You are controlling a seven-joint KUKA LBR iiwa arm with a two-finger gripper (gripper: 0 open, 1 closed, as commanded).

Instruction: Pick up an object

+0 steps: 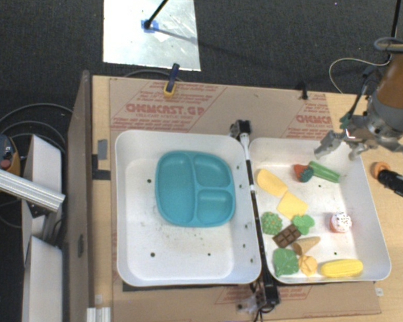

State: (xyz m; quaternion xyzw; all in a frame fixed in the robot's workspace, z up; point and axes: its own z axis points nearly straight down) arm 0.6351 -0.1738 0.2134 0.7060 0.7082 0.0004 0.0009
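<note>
My gripper [338, 150] hangs over the back right corner of the right bin [374, 226], open, with nothing between its fingers. Just in front of it and a little to its left lies a green stick [323, 172] with a red piece [301, 172] at its left end. Further forward the bin holds two yellow pieces [272, 182] [292, 205], a white and red cupcake [340, 222], green broccoli [272, 223], a brown chocolate bar [289, 236], a cone [306, 244] and a yellow corn cob [341, 267].
The left bin [137, 214] holds a teal divided plate [194, 188]. A ridge [253, 205] separates the two bins. Cardboard [190, 107] lies under both bins. The right bin's back middle floor is bare white.
</note>
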